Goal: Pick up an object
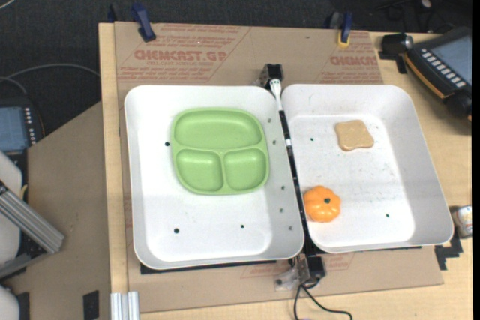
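Sitting in the right bin point(420, 161), near its left wall and toward the front, is a small orange pumpkin point(322, 204), round and ribbed, with a short green stem on top and a soft sheen on its skin. Farther back in the same bin, well apart from the pumpkin, lies a flat tan piece shaped like a slice of toast point(353, 136), with rounded corners and a slightly darker edge. The floor of this bin carries a scatter of small dark specks.

The left bin point(142, 161) holds a pale green divided plate point(220, 151), lying flat, with one wide compartment at the back and two smaller ones in front. The two bins touch along their inner walls and rest on a brown board point(187, 49) on the bench, held at its far edge by blue clamps point(142, 21).

How wide the tool stands, I cannot tell.
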Robot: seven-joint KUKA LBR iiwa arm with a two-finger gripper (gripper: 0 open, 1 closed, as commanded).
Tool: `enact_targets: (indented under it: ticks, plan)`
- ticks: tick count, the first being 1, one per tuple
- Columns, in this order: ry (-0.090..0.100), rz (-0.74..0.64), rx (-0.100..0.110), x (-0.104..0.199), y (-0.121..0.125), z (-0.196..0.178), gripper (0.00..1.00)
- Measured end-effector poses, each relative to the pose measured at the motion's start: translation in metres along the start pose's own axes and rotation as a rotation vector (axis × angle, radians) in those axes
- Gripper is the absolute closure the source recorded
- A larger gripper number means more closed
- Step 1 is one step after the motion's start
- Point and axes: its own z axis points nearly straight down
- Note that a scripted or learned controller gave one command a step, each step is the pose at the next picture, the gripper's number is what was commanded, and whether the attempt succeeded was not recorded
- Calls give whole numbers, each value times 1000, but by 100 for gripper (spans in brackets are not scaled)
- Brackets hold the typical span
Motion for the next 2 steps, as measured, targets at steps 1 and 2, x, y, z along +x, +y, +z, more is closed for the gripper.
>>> enact_targets:
  ticks: [1, 2]
  plan:
    - [14, 5, 35, -8, 9, 211, 0]
    - [1, -1, -2, 38, 1, -101, 0]
